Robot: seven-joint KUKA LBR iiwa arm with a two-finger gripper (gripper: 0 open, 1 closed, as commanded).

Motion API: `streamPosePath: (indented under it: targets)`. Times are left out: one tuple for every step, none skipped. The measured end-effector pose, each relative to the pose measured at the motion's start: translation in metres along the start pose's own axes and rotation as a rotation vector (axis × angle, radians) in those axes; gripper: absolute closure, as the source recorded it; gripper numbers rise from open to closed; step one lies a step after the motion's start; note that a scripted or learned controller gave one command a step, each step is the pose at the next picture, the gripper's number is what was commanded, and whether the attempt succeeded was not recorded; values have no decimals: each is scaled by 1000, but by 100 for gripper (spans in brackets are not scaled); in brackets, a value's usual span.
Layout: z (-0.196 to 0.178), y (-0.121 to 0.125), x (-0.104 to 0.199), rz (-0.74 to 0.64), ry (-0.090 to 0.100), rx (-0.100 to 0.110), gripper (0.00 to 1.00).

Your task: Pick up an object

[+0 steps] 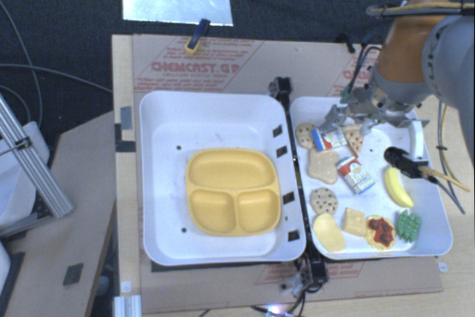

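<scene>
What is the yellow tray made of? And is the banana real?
The yellow tray looks like smooth moulded plastic: one even colour, rounded compartments, a soft sheen. The banana is probably plastic toy food, given its flat, uniform yellow among other toy-like pieces, though the view is too small to be sure.

The grey arm reaches in from the right side of the camera view, its orange band showing above the wrist. It bends downward and leftward, and its hand hangs low at the arm's left end.
</scene>
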State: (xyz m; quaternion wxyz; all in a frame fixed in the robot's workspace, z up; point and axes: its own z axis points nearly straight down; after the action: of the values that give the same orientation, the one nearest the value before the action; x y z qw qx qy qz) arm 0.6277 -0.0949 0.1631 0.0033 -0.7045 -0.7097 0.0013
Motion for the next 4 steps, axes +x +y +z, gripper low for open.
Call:
streamPosePath:
  targets:
    - [80,-27,-9,9,-3,-12,0]
    - [77,10,12,1,-3,-13,0]
    - [77,44,8,1,-3,-13,0]
    - [65,44,8,0,-3,-16,100]
